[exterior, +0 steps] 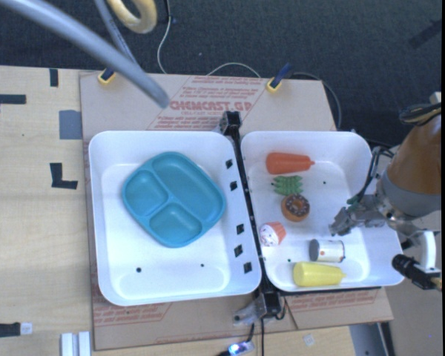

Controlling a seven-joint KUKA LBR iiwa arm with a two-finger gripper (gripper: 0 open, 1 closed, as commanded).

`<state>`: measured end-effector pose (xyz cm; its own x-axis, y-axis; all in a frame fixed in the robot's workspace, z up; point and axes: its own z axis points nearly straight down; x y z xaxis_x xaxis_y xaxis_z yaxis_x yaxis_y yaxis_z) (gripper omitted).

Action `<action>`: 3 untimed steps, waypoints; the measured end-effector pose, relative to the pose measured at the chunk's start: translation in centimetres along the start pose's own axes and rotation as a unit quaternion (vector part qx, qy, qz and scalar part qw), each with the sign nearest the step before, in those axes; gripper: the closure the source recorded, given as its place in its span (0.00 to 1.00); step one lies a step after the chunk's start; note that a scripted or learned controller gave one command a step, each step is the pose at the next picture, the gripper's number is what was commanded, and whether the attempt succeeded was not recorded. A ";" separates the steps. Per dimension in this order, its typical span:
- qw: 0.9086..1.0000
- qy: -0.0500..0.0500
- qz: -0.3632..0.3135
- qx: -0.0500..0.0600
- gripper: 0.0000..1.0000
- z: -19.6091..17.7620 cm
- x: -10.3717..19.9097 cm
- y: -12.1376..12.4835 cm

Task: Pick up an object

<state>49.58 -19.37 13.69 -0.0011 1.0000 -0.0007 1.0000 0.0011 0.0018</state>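
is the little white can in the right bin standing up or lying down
Lying down. The can shows its long side, its dark end facing the view's left, resting on the bin floor above the yellow object.

This is a robotics lab set up for grasping trials. A grey arm (419, 176) with an orange band reaches in from the right over two shallow white bins (96, 199) clipped side by side onto a cardboard sheet (208, 99) printed with red lettering. The sheet lies on a pale wooden tabletop (30, 221) marked with dark tape pieces. Toy test objects fill the right bin: a plastic carrot (289, 162), a doughnut (295, 207), a yellow block (318, 274). Loose cables (163, 50) trail over dark carpet on the far side.
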 end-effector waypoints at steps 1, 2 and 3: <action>1.000 0.000 0.000 0.000 1.00 -4.3 -0.4 0.0; 1.000 0.000 0.000 -0.001 1.00 -8.8 -0.4 0.1; 1.000 0.001 -0.003 0.001 1.00 -9.6 5.0 1.5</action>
<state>51.01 -14.37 23.30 -0.0069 1.0000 0.0012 1.0000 0.0069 0.0007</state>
